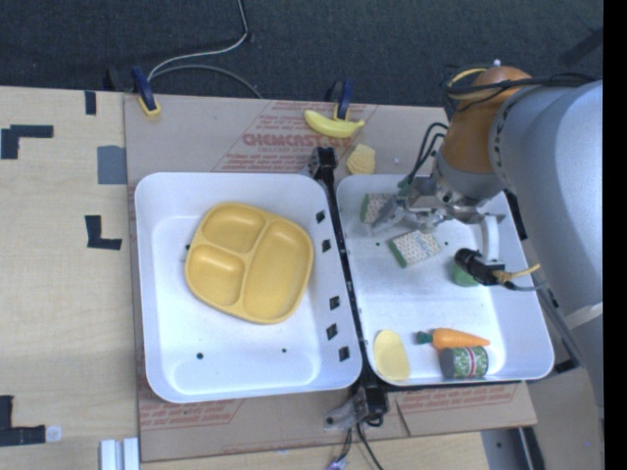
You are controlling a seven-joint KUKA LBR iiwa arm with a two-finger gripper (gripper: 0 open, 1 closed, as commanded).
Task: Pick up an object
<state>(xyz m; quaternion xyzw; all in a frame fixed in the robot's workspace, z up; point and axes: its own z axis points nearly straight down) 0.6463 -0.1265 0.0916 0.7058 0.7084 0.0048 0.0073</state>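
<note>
My gripper point(400, 211) hangs low over the far part of the right bin point(519, 311). A small green and pale piece point(375, 207) lies right at its left side; whether they touch is unclear. A speckled pad with a green edge point(416, 248) lies just below the gripper. Along the bin's near edge sit an orange carrot point(457, 339), a green can point(463, 362) and a pale yellow oval piece point(392, 355). A small green thing point(461, 271) rests toward the right wall.
The left bin point(167, 351) holds a yellow divided plate point(249, 261). A banana point(333, 123) and a small yellow block point(361, 159) lie on the cardboard beyond the bins. The grey arm point(554, 174) covers the right bin's far right corner.
</note>
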